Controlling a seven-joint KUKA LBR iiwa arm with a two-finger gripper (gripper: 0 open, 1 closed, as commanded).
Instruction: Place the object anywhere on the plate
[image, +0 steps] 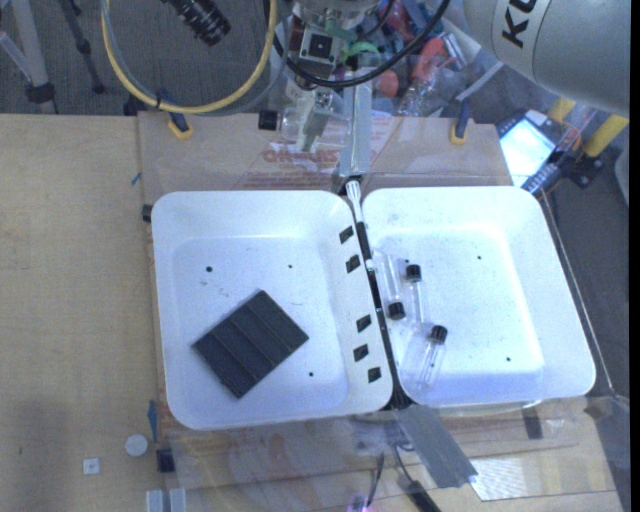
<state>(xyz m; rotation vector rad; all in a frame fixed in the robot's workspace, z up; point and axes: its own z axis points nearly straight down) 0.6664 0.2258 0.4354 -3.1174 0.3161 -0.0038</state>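
pincer (318, 110) sits high at the top of the view, above the back edge of the tabletop (70, 300), just behind the divider between the two bins. something clear and glassy hangs under it, possibly a vial, but it's blurred against the clutter, so can't tell if anything is gripped.

the plate (250, 342), a dark ribbed square slab, lies flat and rotated in the left bin (175, 240), toward its front left, nothing on it. the right bin (520, 230) holds clear vials with black caps along its left side by the divider: one vial (412, 288) near the middle, a second vial (392, 298) just beside it touching the divider wall, a third vial (428, 355) nearer the front. task thing is probably one of these vials, or the clear thing at the pincer.

risks, my judgement: vials are round and slick, so one can roll off the plate once released, more so if dropped from height. clear glass is hard to locate, so a grasp may close on nothing. the one against the divider leaves little finger room. a grip near the cap could let it swing and slip in transit.
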